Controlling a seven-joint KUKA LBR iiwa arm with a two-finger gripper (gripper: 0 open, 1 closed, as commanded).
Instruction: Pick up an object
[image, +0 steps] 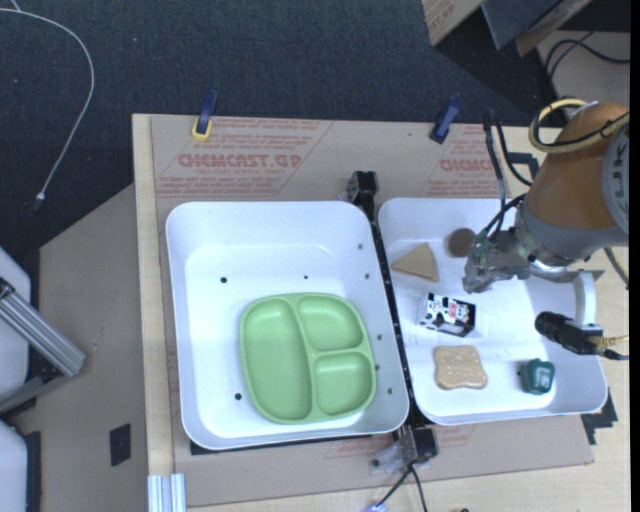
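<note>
Over the right bin (505, 397), the hand (479, 272) hangs low; tan wedge (418, 263) nearby.

1. A tan wedge (417, 263) and a brown round piece (460, 241) are seen at the right bin's (505, 338) far side.
2. A patterned packet (447, 313), a toast slice (460, 368) and a teal item (537, 376) are laid nearer.
3. A green divided plate (305, 355) is laid flat in the left bin (260, 235).

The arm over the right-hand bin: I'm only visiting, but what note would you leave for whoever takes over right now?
Gripper: over the upper part of the right bin, next to a small brown round piece; nothing seen in its grasp.
Things: tan wedge, black-and-white packet, toast-shaped piece and teal item all lie in the right bin. The green divided plate lies in the left bin.
Done: nothing picked up yet.
Left: grasp one object and lift it.
</note>
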